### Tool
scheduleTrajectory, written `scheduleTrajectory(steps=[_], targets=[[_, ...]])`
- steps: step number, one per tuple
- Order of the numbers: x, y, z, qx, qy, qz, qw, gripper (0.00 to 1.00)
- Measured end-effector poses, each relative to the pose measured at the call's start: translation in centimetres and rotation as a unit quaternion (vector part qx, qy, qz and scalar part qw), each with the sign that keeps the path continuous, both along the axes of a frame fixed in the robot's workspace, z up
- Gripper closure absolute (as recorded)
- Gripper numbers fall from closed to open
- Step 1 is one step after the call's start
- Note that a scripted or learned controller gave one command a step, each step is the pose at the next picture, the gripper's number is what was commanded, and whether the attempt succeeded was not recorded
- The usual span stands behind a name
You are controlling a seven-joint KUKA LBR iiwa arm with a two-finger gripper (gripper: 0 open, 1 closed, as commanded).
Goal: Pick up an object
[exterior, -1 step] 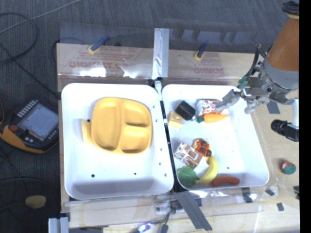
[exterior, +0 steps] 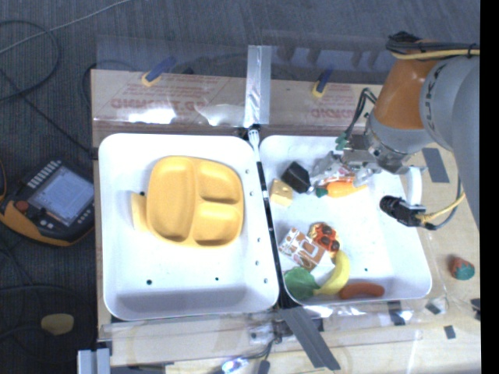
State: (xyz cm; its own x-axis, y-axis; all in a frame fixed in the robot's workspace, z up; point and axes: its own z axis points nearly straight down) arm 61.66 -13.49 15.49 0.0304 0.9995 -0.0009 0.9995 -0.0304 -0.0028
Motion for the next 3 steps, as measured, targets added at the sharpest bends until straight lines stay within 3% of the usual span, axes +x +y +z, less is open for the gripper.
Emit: scheduleTrajectory(steps=[1, 2, 3], targets=[[3.5, -3.6, -3.7, -0.0038, -0.016, 0.047, 0.9988, 0.00], [4.6, -6.3, -5.1, 0.0028, -0.013, 0.059, 0.9982, 0.00], [6.2, -6.7, -5.1, 0.0138, -0.001, 0.011, 0.9998, 0.00]])
